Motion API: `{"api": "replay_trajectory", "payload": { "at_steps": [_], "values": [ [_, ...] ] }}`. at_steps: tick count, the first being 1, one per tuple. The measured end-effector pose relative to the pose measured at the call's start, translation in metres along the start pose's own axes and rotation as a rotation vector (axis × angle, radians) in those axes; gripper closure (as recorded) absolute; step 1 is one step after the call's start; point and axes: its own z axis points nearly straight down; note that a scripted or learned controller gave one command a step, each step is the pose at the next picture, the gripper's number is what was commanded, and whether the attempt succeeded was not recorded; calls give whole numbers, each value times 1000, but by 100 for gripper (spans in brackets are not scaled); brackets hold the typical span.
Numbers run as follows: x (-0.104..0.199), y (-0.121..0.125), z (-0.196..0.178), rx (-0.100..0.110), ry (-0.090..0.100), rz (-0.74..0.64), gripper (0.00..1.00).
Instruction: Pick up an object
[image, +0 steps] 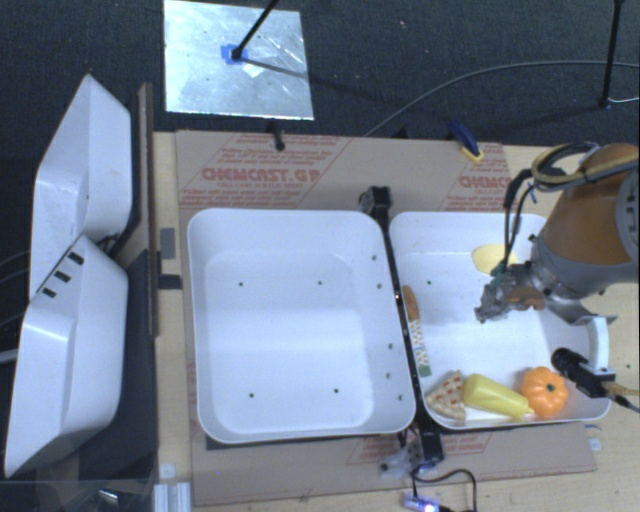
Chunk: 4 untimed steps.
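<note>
Objects for picking are lying in the right bin (440, 262): a small pumpkin (545, 391), a yellow pepper (495, 396) and a pizza slice (449, 394) are crowding its near edge, with a pale yellow piece (488, 258) sitting near its far side. The claw (497, 303) is hanging over the middle of that bin, and whether it is open or gripping anything cannot be told. The left bin (290, 320) is sitting just beside it on the counter (330, 165).

Robotics lab – KUKA arm (590, 235), two white bins (290, 225), loose cables (480, 85).

Both white bins (290, 230) look like smooth, slightly glossy plastic on printed brown cardboard (330, 165).
</note>
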Motion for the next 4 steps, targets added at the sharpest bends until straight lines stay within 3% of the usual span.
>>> {"api": "replay_trajectory", "payload": {
  "at_steps": [2, 4],
  "values": [
    [2, -1, -75, 1, 0, 0, 100],
    [103, 41, -74, 3, 2, -5, 100]
  ]
}}
